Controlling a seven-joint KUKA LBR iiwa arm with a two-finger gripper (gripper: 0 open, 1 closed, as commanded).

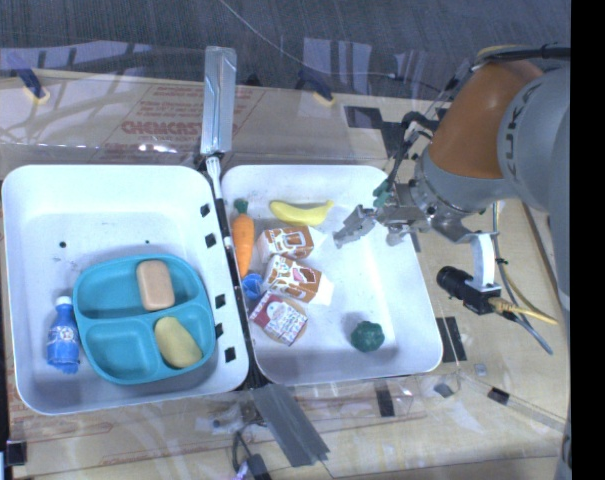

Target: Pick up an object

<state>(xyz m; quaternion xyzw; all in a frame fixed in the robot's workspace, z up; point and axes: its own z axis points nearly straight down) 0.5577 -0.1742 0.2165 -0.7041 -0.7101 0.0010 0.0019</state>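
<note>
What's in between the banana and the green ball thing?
In the camera view, bare white bin floor lies between the banana and the green ball; the snack packets sit off to the left.

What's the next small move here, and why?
Probably shift the gripper left and down onto the banana: it hovers over the right bin holding nothing, and the banana is the nearest item, lying clear of the cartons.
</note>
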